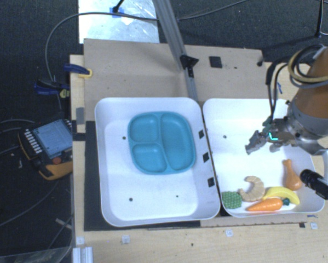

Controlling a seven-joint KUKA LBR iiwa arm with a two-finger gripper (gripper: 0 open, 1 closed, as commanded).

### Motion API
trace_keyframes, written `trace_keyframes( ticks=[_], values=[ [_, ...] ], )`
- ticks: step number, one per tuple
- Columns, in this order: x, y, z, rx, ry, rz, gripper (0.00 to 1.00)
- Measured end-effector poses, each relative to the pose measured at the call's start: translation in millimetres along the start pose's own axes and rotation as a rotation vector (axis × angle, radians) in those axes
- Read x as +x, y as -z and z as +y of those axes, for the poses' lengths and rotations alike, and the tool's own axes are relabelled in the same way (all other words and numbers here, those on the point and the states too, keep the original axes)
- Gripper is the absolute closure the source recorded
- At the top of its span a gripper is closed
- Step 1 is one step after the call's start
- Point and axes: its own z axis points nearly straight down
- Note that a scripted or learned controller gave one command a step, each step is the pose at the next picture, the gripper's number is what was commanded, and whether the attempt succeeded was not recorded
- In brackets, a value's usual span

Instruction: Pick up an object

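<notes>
Carrot (265, 204), banana (282, 194), croissant (254, 188), green piece (232, 199) and drumstick (290, 173) bunched in near corner of right bin (235, 119).
Just beyond croissant: gripper (255, 143) hovering, empty, apparently spread. Approach step, by the look; next calls for dropping nearer onto one item. Left of right bin: left bin (114, 190) holding blue divided plate (161, 143).

A single fixed camera is mounted above the bench (153, 64) and looks down at a slant. It frames both white bins side by side: the left bin (111, 201) near centre, the right bin (229, 119) toward the right edge. The arm (317, 97) enters from the right. The view is wide enough to include the dark floor (21, 37) surrounding the bench.
</notes>
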Motion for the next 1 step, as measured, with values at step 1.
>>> trace_keyframes(
  ticks=[1],
  values=[
    [0.0, 0.3, 0.2, -0.001, 0.0, 0.0, 0.0]
  ],
)
